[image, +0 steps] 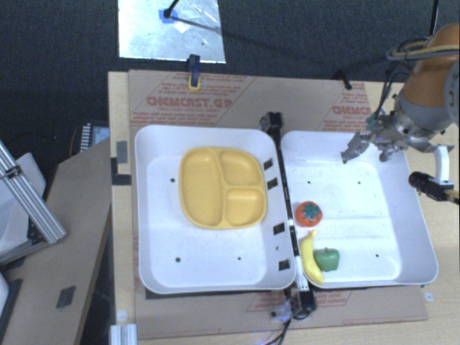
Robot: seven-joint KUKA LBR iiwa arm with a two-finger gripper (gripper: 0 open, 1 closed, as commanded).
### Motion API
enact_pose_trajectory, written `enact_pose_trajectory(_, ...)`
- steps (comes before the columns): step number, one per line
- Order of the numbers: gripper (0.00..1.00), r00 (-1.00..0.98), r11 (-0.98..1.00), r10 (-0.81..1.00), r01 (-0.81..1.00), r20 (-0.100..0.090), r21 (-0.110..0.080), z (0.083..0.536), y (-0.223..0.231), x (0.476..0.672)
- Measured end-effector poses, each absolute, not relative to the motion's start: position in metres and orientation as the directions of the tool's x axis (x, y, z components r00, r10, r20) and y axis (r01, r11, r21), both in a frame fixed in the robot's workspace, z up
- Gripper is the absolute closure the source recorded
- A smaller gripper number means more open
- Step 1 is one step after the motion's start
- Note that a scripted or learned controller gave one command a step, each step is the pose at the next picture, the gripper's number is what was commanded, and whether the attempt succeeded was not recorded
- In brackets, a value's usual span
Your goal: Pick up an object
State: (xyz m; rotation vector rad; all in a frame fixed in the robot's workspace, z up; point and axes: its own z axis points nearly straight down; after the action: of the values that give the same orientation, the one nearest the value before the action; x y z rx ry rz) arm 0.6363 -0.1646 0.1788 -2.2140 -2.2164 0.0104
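Note:
In the right bin a red tomato lies near the left wall. A yellow banana and a green pepper sit together at the front left corner. My gripper hangs over the bin's far right part, well away from all three. Its fingers are spread apart with nothing between them.
The left bin holds a yellow divided plate. A row of black clips runs along the divider between the bins. Bare white floor fills the middle and right of the right bin.

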Motion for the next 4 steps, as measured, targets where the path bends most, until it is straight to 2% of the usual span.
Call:
enact_pose_trajectory(1,0.0,-0.003,0.003,1.0,1.0,-0.001,0.001,0.187,-0.164,0.639)
enact_pose_trajectory(3,0.0,-0.005,0.005,1.0,1.0,0.0,-0.001,0.087,-0.155,0.635)
enact_pose_trajectory(4,1.0,-0.007,0.007,1.0,1.0,-0.002,0.005,0.101,-0.156,0.636)
